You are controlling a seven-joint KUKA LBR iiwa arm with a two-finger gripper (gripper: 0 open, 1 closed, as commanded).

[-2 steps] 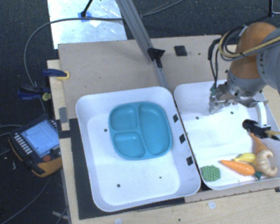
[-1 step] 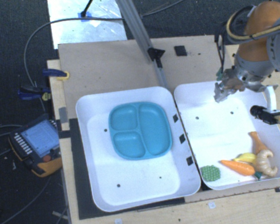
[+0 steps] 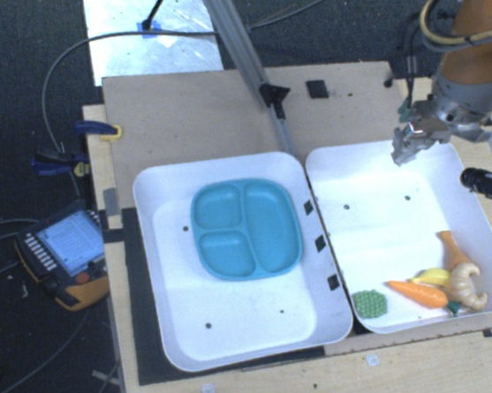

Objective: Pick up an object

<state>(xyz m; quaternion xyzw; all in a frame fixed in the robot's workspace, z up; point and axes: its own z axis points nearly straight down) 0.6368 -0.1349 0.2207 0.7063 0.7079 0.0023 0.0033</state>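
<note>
We see the gripper [image 3: 406, 146] hovering over the far right corner of the right bin [image 3: 382, 219]; whether it is open or closed, we cannot tell. The carrot [image 3: 416, 293], the green piece [image 3: 370, 303] and the other toy foods [image 3: 458, 272] lie in that bin's near corner, well apart from the gripper.

No legible text or labels.

arm: enters from right, orange band at top | claw [image 3: 403, 147]: pointing down-left
</note>
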